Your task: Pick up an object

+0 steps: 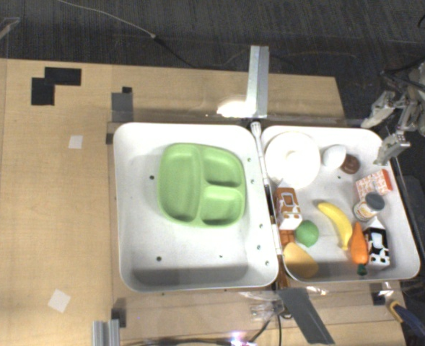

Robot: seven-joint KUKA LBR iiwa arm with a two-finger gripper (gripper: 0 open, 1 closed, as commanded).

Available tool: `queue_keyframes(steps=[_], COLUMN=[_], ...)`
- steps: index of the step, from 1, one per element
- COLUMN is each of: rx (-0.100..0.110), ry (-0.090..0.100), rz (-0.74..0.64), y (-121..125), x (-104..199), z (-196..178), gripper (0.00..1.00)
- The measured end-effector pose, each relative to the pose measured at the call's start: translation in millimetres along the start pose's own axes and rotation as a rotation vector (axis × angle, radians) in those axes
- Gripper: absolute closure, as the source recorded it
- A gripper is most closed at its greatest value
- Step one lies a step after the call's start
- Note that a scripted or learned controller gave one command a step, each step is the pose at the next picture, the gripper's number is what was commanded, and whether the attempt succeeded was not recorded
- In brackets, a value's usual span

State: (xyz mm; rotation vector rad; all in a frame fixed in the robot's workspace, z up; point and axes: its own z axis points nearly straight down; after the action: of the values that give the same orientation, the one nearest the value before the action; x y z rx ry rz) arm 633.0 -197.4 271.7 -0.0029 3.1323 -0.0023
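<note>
The gripper (390, 125) sits at the far right corner of the right bin (407, 262), with its two fingers spread apart and nothing between them. The toys lie in that bin, below and to the left of it: a banana (335, 220), a carrot (358, 244) and a green ball (307, 233). The left bin (136, 265) has a green tray (200, 184) in it.
</note>
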Motion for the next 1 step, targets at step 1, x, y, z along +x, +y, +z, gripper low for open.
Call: queue_keyframes(steps=[1], rx=[-0.002], ry=[0.009], rz=[0.075], y=[-6.3], x=[27.1], z=[155.7], gripper=[0.00])
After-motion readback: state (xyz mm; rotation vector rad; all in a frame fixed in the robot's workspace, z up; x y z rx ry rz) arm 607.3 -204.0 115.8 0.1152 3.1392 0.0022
